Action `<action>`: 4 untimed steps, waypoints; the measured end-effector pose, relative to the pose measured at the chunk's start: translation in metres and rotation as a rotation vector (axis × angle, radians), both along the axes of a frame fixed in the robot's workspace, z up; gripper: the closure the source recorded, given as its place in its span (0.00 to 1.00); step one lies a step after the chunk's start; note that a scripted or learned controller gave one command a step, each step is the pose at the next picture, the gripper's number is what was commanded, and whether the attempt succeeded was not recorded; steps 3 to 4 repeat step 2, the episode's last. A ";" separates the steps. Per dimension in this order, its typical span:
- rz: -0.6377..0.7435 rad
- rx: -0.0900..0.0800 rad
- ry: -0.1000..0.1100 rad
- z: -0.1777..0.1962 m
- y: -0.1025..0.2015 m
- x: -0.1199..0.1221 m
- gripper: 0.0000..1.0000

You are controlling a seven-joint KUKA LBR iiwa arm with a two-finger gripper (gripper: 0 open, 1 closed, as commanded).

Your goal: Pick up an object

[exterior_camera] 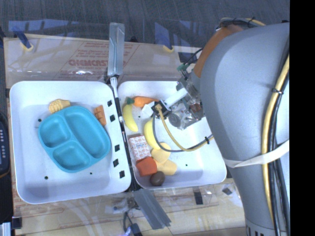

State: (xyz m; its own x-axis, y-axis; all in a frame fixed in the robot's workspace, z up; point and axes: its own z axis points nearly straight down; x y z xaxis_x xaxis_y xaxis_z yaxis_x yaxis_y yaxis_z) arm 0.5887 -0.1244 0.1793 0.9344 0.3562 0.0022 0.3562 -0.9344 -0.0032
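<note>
Grey arm (246,107) fills frame right | claw (173,113) low over right bin (202,162), apart or together: cannot tell | nothing visibly held | step: reaching | next: settle onto banana (148,132) just lower-left, clamp, lift

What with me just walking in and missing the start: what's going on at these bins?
A robot arm reaches into the right bin, set to pick something up. Its gripper hangs low beside a banana and a carrot; I can't tell whether it holds anything. The left bin has a blue tray and corn.
</note>
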 end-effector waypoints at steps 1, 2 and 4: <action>0.543 -0.002 0.001 0.036 0.045 0.011 1.00; 0.951 0.000 0.004 0.017 0.015 0.024 1.00; 0.951 0.000 0.004 0.017 0.015 0.024 1.00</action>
